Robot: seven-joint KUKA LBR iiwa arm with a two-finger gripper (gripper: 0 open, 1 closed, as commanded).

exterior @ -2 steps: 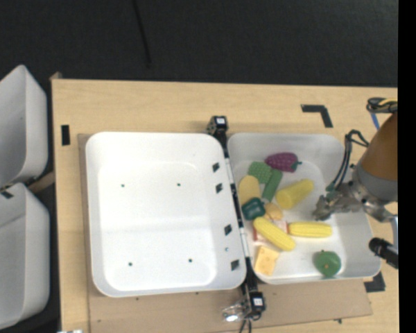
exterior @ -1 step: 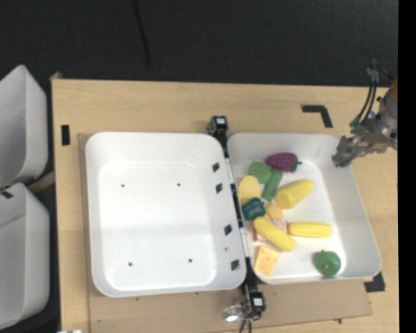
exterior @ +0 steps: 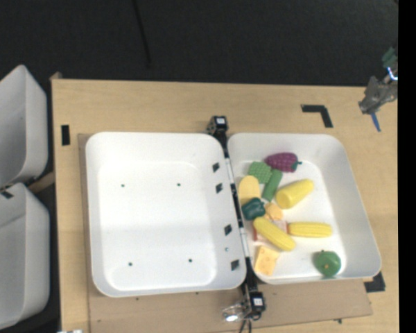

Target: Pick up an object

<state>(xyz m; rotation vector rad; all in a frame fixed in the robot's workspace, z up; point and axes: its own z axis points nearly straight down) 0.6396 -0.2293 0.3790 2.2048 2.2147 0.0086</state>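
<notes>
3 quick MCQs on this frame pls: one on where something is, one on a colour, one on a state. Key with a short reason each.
1. Where does the toy food lie?
A. in the right bin
B. in the left bin
C. on the bench outside the bins

2. What colour is the round fruit at the near right of the pile?
A. red
B. green
C. blue

3. Where is the gripper relative to the food?
A. closed around the purple fruit
B. pressed into the pile
C. up at the far right, well away from the bins

Key: 1 A, the whole pile sits inside the right bin. 2 B, the apple is green. 3 C, the gripper is beyond the bench's far right corner, and the purple fruit lies untouched.
</notes>
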